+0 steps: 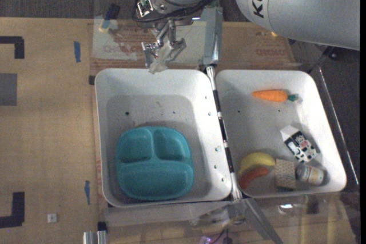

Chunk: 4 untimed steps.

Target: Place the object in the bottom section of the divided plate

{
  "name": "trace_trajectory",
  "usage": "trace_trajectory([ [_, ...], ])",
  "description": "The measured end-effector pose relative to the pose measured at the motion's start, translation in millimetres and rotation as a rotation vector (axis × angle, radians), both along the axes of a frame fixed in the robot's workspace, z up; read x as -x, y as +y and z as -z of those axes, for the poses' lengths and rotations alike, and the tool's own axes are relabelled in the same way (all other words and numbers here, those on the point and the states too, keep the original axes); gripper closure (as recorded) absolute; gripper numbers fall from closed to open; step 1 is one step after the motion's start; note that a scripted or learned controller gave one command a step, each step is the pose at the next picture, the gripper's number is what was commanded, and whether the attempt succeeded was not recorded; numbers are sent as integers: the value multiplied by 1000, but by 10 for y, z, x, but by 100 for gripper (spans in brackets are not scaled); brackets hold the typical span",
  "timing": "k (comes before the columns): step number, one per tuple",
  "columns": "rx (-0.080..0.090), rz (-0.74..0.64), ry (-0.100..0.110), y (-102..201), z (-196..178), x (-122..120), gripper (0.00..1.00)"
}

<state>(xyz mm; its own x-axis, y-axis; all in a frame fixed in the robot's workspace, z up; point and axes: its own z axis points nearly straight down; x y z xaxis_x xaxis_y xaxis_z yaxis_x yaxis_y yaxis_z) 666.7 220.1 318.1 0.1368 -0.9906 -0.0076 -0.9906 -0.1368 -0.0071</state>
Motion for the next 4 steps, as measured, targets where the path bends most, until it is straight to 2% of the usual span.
trace_trajectory([
  [1,3,-272,3,58,427,2,100],
  [2,4,-638,3,79,1393,12,100],
  [3,5,-845,-2,79,1964,381,100],
  [4,14,-865,-38,70,1931,559,100],
])
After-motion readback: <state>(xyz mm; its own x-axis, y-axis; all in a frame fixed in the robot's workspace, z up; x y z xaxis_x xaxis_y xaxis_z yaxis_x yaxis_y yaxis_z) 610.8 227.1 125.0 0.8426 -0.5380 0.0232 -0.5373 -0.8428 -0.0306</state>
